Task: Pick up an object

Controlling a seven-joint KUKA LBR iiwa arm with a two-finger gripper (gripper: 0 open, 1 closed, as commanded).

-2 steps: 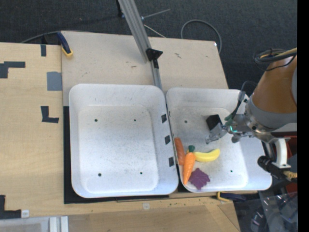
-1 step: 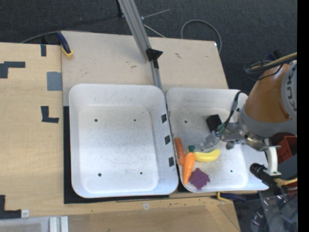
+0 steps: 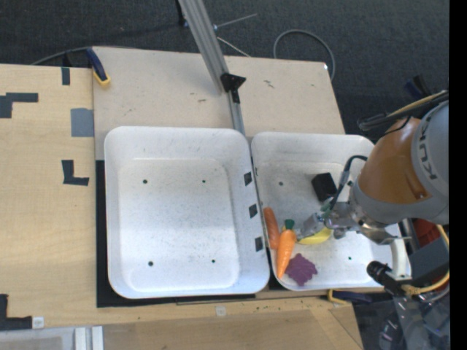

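My gripper (image 3: 322, 223) is low over the middle of the right bin (image 3: 292, 146), reaching in from the right. Directly under its tip lies a small yellow object (image 3: 315, 236), touching it or very close to it. Left of that, an orange carrot (image 3: 284, 251) with a green top points toward the bin's front. A thinner orange piece (image 3: 271, 226) lies along the bin's left wall. Near the front edge, just below the carrot, sits a purple lump (image 3: 300, 269).
The left bin (image 3: 175, 210) stands beside the right one, sharing a raised rim. A slanted metal rail (image 3: 208, 39) runs from the top of the view down to the gap between the bins. The arm's orange-banded body (image 3: 398, 173) covers the right bin's right side.
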